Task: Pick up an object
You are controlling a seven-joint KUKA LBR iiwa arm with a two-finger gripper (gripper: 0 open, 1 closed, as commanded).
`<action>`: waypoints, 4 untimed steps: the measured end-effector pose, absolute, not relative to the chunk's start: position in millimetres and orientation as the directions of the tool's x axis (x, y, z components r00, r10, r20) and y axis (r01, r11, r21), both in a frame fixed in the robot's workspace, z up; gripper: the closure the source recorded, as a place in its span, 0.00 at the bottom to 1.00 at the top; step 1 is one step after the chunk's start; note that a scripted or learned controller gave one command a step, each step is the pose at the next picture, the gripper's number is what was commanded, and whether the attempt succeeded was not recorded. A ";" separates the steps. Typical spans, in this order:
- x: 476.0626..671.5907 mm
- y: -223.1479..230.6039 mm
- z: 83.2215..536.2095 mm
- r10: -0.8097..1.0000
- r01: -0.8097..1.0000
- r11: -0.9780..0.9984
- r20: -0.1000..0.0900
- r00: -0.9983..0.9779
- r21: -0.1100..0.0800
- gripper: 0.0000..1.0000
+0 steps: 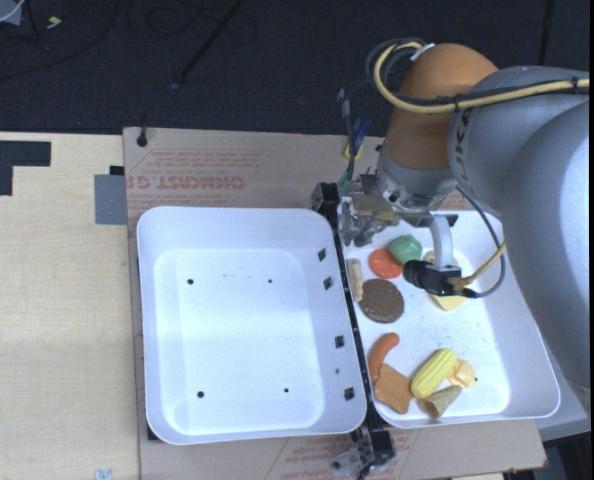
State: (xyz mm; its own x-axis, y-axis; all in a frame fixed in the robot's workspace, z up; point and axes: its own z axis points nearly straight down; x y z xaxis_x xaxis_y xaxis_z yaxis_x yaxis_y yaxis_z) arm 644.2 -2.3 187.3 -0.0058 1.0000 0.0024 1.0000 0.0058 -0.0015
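Note:
The right bin [522,368] holds several toy foods. A green piece [406,247] and a red-orange piece [384,263] lie near its far left corner. A brown disc [382,301] and a pale stick [356,278] lie just in front of them. Nearer the front are an orange sausage shape [381,352], a yellow corn cob [433,369], an orange wedge [395,390] and a cone [442,400]. My gripper [361,226] hangs low over the bin's far left corner, just left of the green and red pieces. Nothing shows in its grasp.
The left bin [157,318] stands beside the right one, with a dark clipped divider [339,308] between them. A yellow piece [449,297] lies under a black cable fitting [423,275]. The grey arm [527,168] covers the right bin's far right side.

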 end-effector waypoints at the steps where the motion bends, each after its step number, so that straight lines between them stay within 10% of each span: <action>1: 643.5 -4.8 187.1 1.000 1.000 0.002 0.000 -0.002 -0.003 1.00; 2: 643.7 -16.0 194.6 1.000 1.000 0.000 0.000 0.000 -0.002 1.00; 3: 643.6 -15.7 194.2 1.000 1.000 0.001 -0.001 -0.001 -0.002 0.00; 4: 643.6 -15.7 203.9 1.000 1.000 0.002 0.000 -0.002 -0.004 1.00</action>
State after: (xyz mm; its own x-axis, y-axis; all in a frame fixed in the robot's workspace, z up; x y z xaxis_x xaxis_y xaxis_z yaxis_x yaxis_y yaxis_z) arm 643.6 -15.7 203.9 -0.0021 1.0000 -0.0001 1.0000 0.0021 -0.0045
